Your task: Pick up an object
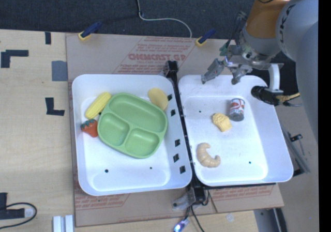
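At the upper right of the frame, I am seeing the arm (289,14) reaching in, its orange band sitting above the wrist, and the gripper (224,74) is hanging over the far rim of the right bin (269,169). Its two fingers are standing spread apart, one toward the left and one toward the right, with nothing showing between them, so I am reading it as released and carrying nothing. Just below and to the right of it, inside the right bin, a small can (236,109) with red markings is lying near the bin's upper middle. A yellow corn-like piece (221,121) is resting just beside the can, to its lower left. Further down, toward the bin's lower left, a croissant (208,155) is lying curled, well apart from the gripper. In the left half of the frame, the left bin (129,179) is holding a green divided tray (132,124), which is sitting tilted across the bin's middle. A yellow corn cob (98,105) is lying against the tray's upper left edge, and a red piece (90,127) is poking out just below it. A pale yellow lemon-like thing (158,98) is resting at the tray's upper right corner. Both bins are sitting side by side on a cardboard sheet (145,55), and a white cable (155,16) is trailing across the dark cloth at the top.
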You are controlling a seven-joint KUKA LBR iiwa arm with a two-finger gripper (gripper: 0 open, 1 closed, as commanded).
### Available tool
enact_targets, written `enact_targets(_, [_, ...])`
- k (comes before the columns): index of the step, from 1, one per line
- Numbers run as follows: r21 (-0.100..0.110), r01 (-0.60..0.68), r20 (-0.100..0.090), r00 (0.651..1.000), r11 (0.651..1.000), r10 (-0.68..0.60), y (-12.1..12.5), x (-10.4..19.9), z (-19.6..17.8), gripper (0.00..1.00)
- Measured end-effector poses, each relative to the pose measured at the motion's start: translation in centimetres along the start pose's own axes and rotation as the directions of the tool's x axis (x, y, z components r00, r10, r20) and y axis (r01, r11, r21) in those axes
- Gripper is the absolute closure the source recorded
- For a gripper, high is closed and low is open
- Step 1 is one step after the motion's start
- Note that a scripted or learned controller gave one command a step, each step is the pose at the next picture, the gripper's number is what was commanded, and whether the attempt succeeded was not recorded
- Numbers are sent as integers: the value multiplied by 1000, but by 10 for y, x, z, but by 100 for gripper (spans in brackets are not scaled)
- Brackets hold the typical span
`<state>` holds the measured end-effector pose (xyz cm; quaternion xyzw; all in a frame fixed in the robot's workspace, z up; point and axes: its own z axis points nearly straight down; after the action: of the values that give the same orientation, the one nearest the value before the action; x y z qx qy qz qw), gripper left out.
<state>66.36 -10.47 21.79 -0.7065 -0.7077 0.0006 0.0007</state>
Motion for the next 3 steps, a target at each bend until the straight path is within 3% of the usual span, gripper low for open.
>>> enact_targets(1, [8,-7,0,1000,1000,7,-66,-60,141,0])
enact_targets(2, [-2,0,2,1000,1000,0,-61,-56,123,100])
enact_targets(3, [-10,4,2,1000,1000,-4,9,-28,73,100])
